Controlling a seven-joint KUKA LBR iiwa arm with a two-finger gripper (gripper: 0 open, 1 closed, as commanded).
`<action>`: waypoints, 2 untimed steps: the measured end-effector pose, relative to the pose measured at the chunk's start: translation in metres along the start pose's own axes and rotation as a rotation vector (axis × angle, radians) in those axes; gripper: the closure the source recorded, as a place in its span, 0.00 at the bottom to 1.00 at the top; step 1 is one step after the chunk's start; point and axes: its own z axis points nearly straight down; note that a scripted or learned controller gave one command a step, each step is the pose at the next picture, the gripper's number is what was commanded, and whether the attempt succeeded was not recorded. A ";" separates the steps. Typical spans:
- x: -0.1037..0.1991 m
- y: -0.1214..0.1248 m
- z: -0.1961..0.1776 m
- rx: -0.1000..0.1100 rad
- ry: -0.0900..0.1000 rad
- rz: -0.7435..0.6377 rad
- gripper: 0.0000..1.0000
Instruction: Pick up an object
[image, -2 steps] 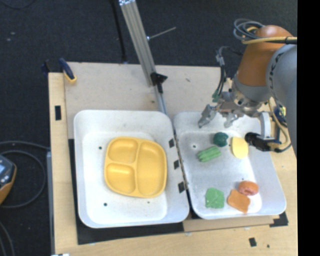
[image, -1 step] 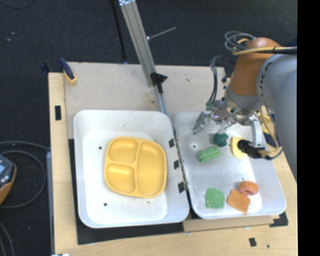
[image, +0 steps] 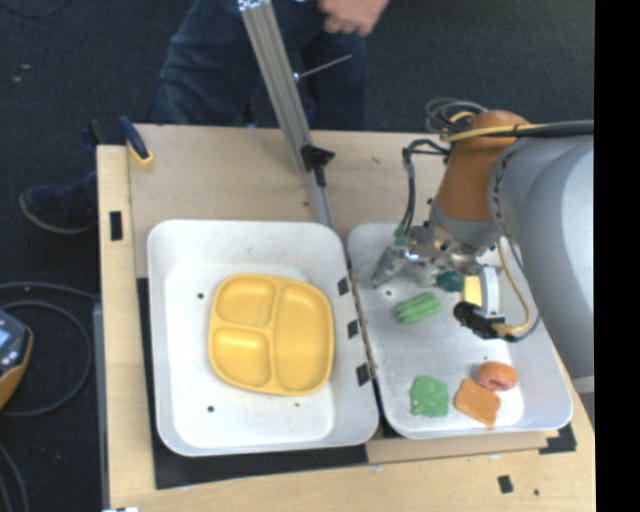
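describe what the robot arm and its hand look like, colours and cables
The arm is bulky, rounded and light grey, with an orange band above the wrist. Thin dark cables loop around the wrist. The hand is small, metallic grey with dark parts, and a yellow-and-black fitting sits beside it.

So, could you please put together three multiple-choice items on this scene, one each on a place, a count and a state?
1. Where does the yellow divided plate lie?
A. In the left bin
B. In the right bin
C. On the bare bench

2. How many green things lie in the right bin?
A. One
B. Two
C. Four

3. How does the long green piece stand to the gripper?
A. Lifted clear above the bin
B. Lying on the bin floor below it
C. Resting on the plate

Answers: 1 A, the plate sits on the left bin floor. 2 B, the long green piece and a flat green piece. 3 B, it rests on the floor just below the gripper.
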 end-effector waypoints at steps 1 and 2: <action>-0.001 0.002 -0.015 -0.008 -0.001 0.002 1.00; -0.011 0.004 -0.064 -0.010 -0.001 -0.002 1.00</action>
